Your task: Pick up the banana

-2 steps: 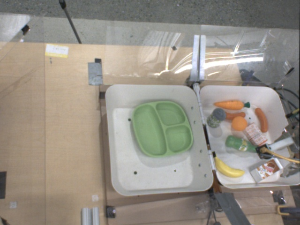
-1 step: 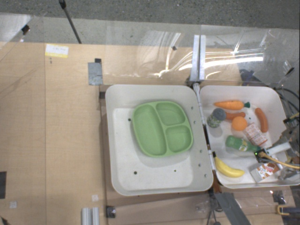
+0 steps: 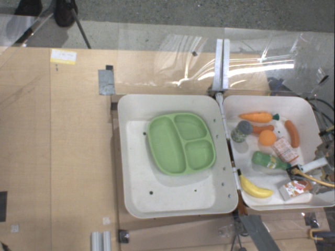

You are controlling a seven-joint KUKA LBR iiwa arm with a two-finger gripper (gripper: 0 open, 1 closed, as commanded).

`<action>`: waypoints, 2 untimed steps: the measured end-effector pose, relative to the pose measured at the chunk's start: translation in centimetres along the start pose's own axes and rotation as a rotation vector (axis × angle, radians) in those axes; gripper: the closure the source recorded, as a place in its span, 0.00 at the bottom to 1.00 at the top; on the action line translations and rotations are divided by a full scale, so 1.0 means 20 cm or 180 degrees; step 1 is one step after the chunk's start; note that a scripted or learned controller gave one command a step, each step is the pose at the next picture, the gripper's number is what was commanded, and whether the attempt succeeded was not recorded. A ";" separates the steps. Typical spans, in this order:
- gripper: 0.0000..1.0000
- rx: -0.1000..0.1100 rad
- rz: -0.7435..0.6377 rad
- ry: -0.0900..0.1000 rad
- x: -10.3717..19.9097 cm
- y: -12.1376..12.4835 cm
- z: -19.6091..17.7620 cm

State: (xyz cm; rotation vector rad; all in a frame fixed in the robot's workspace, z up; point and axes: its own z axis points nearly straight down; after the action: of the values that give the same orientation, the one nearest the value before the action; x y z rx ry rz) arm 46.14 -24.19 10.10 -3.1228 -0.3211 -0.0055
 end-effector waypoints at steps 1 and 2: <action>0.00 0.0000 0.0003 0.0000 0.00 0.00 0.00; 0.00 -0.0008 0.0001 0.0000 0.07 -0.33 -0.51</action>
State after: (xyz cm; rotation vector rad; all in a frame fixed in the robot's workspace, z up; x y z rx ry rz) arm 46.11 -17.52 20.27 -3.1253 -0.3208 -0.0062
